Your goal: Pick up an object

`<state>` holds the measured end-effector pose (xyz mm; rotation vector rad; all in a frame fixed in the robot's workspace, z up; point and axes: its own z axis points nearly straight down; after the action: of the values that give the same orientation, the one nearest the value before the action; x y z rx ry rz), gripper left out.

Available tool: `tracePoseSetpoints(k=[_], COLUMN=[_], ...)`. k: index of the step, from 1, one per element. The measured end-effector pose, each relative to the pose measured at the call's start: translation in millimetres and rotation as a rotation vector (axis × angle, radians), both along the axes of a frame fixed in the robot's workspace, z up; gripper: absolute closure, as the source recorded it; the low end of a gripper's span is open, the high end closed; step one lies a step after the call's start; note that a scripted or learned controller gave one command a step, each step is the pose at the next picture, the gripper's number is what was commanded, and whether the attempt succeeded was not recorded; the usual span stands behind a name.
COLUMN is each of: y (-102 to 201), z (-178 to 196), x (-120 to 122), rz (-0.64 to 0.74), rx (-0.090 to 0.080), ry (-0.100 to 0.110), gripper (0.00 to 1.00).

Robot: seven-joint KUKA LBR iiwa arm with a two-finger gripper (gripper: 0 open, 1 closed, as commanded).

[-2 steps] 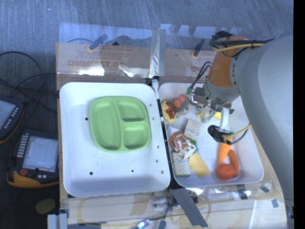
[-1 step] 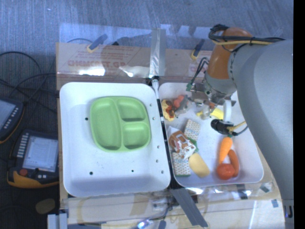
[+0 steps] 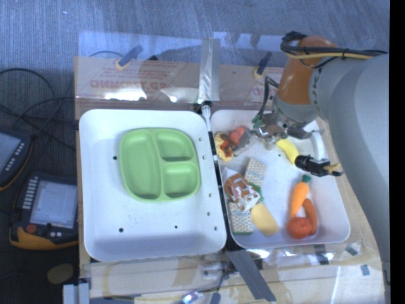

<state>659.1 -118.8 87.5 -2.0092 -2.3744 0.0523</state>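
Jaws (image 3: 264,130) hover over the right bin (image 3: 338,230), near toy food (image 3: 235,138).

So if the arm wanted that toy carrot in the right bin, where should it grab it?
Probably across the middle of the carrot, coming straight down from above. It lies flat and nearly upright in the picture, green top up, so its long sides are open. Lower down, a red toy crowds its tip.

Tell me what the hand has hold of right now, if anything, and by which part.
Cannot be told. The hand is low in the right bin, near the toy food at its far left corner and a banana, but nothing is visibly gripped.
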Motion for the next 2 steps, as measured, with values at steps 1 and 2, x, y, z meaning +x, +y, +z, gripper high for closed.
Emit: tracePoseSetpoints(k=[1, 2], y=[3.7, 15.0], z=[1.3, 1.1], x=[3.3, 10.8], rz=[0.144, 0.066], rx=[-0.007, 0.004], ry=[-0.018, -0.050], gripper=[0.00, 0.00])
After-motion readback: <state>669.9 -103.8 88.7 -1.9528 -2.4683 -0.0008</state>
